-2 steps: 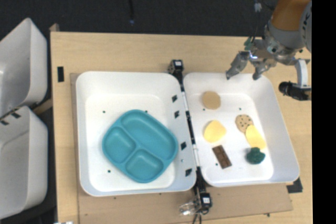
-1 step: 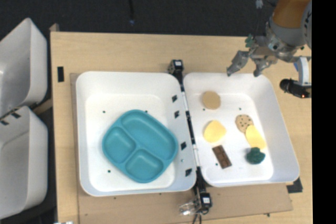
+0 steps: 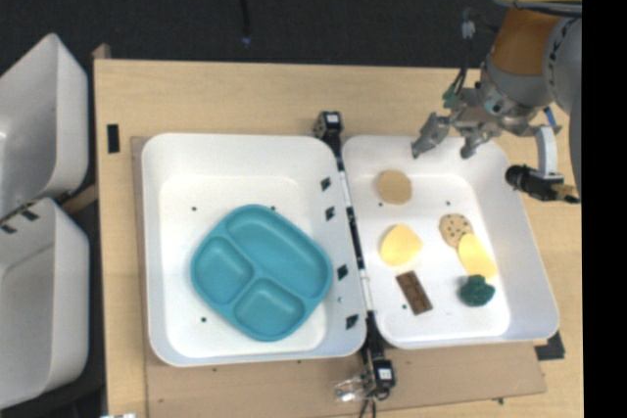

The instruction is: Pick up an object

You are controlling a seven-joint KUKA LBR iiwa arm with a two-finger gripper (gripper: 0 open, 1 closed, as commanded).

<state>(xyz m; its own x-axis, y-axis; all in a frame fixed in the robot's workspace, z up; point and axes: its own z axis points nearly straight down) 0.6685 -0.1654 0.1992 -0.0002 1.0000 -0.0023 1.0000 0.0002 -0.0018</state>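
Above the far rim of the right-hand shallow white plastic bin [image 3: 524, 240], my two-finger gripper [image 3: 447, 140] hangs with its grey fingers spread apart and nothing between them. The pick has not begun in any visible sense: every candidate lies flat on the bin floor, untouched.

Nearest to me is the round tan biscuit-like disc [image 3: 394, 187], just below and a little to the camera's left of my fingertips — my likeliest target, as I judge it. Further toward the near side sit a pale yellow rounded slice [image 3: 400, 245], a small speckled brown cookie [image 3: 454, 228] touching or nearly touching a yellow oval piece [image 3: 476, 255], a dark brown rectangular bar [image 3: 413, 292] and a small teal-green lump [image 3: 477, 290]. All are well apart from my fingers.

The left-hand white bin [image 3: 162, 210] carries a light blue divided plastic plate [image 3: 259, 271] with three compartments — on the far side of the centre divider from my gripper.

What is left, by my reckoning, is nearly everything: move over one piece, descend, close on it, lift. The thin, flat shape of these items may make the grip slip.
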